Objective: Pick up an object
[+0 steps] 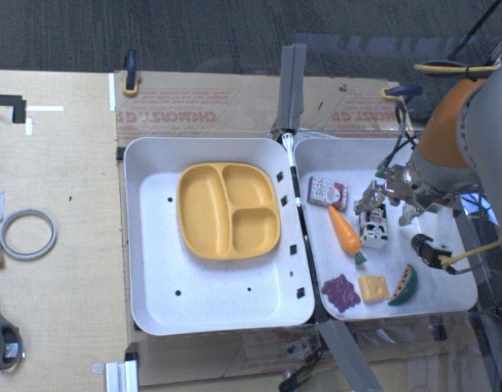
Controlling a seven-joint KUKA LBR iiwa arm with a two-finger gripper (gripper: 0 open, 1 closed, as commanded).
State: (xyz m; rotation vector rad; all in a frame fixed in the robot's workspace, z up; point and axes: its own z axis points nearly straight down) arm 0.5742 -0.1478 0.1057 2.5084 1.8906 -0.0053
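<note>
My claw [376,205] low in right bin [446,300], directly over small black-and-white toy [374,232], placed for descent on it. Carrot [344,230] just beside. Can't tell whether claw spread or pinching.

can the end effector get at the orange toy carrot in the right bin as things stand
Probably yes. The orange toy carrot lies uncovered on the floor of the right white bin, and the end effector hovers just to its right. A small black-and-white toy sits close beside the carrot and may crowd a finger.
</note>
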